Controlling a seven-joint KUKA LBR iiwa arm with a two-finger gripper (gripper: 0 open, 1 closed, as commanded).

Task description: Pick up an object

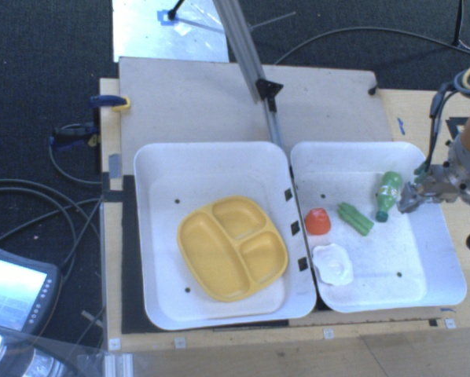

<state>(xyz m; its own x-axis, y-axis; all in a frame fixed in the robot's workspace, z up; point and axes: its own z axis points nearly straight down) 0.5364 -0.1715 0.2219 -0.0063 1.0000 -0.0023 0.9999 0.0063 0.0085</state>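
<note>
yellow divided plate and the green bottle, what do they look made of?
Yellow divided plate: likely moulded plastic, matte to semi-gloss; uniform colour, soft rounded compartment ridges, faint sheen. Green bottle: probably plastic too, somewhat glossy with a pale highlight on its side; too small to tell more.

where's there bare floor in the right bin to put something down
Bare patches: the near right part of the right bin, past the white cup, and its far left corner above the red cup. Crowded: the middle band, with the green block, green bottle and pincer.
</note>
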